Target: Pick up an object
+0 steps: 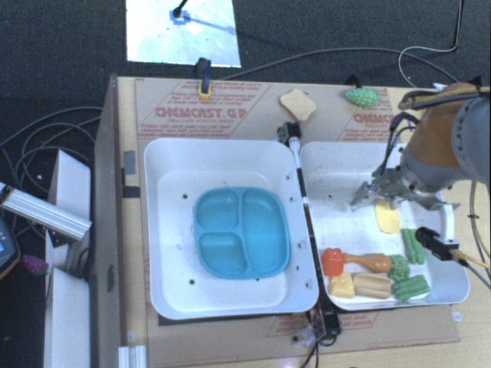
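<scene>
arm over the right bin, nothing lifted yet

on the left, the first white bin (165,228) holds a blue divided plate (241,232), lying flat near the middle. behind the bins, on the cardboard of the worktop (230,106), i see a piece of toast (298,105) and a green knobbly toy (361,96), both well apart from the arm.

in the right bin (330,171) the toy foods lie mostly along the front edge: a red piece (332,261), a yellow block (342,284), a brown drumstick (369,262), a tan roll (371,284) and some green vegetables (410,286). a pale yellow piece (387,218) lies just under the jaws (376,196), and i judge this one is the likely target.

the jaws hang low above this bin, close to the yellow piece. i cannot tell how wide they are, and i see nothing between them. so, as i judge it, the pick is not done: closing and lifting are left. the green pieces beside it could get in the way.
</scene>
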You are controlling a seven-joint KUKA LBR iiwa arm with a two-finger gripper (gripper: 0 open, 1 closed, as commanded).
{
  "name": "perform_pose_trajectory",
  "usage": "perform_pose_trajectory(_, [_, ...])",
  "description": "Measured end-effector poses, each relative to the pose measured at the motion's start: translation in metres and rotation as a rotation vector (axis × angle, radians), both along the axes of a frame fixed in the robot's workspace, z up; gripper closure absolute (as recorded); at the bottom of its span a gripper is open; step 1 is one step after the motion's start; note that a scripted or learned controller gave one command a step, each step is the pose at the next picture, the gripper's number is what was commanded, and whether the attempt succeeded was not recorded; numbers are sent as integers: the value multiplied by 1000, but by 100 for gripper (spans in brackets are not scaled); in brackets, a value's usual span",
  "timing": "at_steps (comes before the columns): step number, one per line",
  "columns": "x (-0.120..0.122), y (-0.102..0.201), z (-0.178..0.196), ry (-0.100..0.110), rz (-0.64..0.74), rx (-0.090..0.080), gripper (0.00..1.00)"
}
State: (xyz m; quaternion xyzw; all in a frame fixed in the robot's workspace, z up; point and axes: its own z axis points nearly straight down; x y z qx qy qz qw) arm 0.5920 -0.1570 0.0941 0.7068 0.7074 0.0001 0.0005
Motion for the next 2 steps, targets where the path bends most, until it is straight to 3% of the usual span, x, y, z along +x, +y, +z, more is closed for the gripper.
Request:
perform_pose_trajectory(1, [7,-35,-9,-2,0,-1,0])
perform_pose_trajectory(2, [9,-34,2,-6,3,-2,100])
